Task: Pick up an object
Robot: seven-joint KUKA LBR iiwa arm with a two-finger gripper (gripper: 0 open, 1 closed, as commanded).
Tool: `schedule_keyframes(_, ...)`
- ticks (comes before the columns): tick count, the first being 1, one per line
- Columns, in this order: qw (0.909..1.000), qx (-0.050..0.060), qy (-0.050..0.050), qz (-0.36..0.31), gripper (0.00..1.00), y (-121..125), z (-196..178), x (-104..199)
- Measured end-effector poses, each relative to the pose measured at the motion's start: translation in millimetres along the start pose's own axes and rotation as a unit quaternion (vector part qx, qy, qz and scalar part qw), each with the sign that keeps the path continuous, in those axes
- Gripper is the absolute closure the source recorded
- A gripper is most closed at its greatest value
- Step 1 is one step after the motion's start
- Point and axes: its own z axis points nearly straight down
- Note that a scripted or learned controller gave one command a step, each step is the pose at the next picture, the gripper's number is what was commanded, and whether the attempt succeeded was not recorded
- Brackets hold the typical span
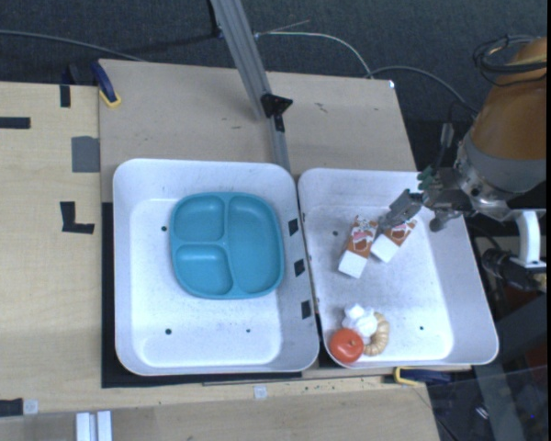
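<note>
- Two small cartons [371,244] lie in the right bin [459,320], upper middle, touching each other.
- The gripper [406,206] hangs just above them; whether its jaws are parted I cannot tell.
- Best to straddle one carton squarely.
- A teal plate [227,245] fills the left bin [133,274] on the wooden surface [37,274].

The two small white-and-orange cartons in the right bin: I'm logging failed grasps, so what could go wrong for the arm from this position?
1. The two small white-and-orange cartons lie touching, so the gripper above their right end may nudge both or take neither.
2. They lie tilted, so a grasp could slip.
3. The gripper hangs close to the right white bin, whose far wall could hamper a descent.
</note>
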Motion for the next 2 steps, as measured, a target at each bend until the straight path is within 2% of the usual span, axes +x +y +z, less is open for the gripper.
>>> schedule_keyframes(1,1.0,0.0,0.0,0.0,0.0,0,0,0)
schedule_keyframes(2,1.0,0.004,0.0,0.001,0.0,-2,64,4)
